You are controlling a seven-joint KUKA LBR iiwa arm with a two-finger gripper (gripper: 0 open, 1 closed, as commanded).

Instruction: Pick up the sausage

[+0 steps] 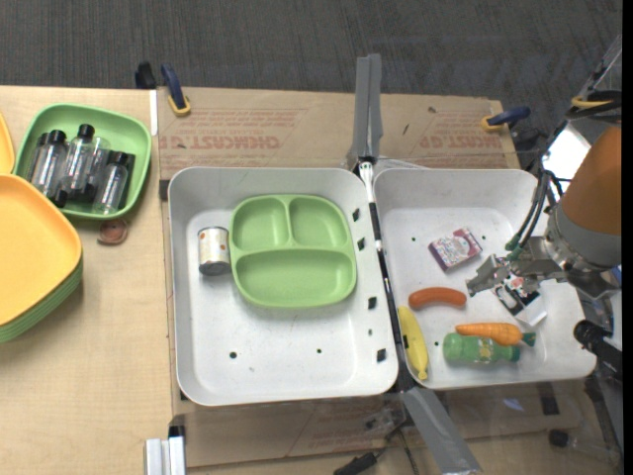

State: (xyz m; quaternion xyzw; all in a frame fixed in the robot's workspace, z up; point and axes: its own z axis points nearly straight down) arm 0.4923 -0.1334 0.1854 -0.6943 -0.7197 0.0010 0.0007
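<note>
Sausage [437, 297] lies in the right bin [425, 191], between a pink packet [455, 248] and a carrot [489, 332], near the banana [413, 340]. Just right of it hovers the hand [501, 280], fingers spread apart, gripping nothing.

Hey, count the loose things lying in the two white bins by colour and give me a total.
Green: 2, plate, bottle
Orange: 2, sausage, carrot
Yellow: 1, banana
Silver: 1, can
Pink-purple: 1, packet
Total: 7
</note>
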